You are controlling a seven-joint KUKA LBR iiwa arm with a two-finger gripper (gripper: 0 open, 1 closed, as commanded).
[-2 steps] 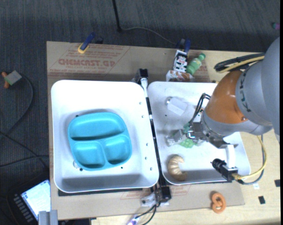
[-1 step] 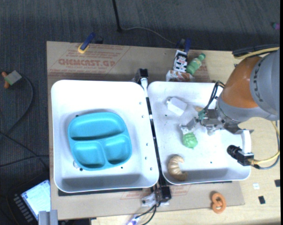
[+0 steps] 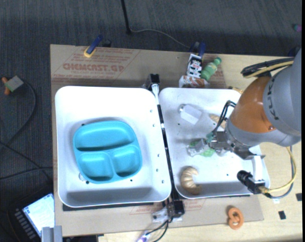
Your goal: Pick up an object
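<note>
Dark grey carpet surrounded a brown cardboard-topped bench (image 3: 107,67) bearing two shallow white bins side by side. From the right reached the grey arm (image 3: 289,102), its orange band (image 3: 251,107) sitting just above the wrist. Well to the left of the gripper lay the left bin (image 3: 66,135), with a turquoise three-compartment tray (image 3: 108,151) resting in its middle. Under the gripper lay the right bin (image 3: 213,185). The gripper (image 3: 213,144) hung low over that bin's centre; whether its fingers were spread or pressed together I could not tell. Below and left of it, near the bin's front wall, lay a tan croissant-shaped toy (image 3: 190,179). Above and left of it rested a clear plastic piece (image 3: 190,114). Right at the fingertips lay a small green object (image 3: 199,146), apparently touching them, though no grip on it was visible.
</note>
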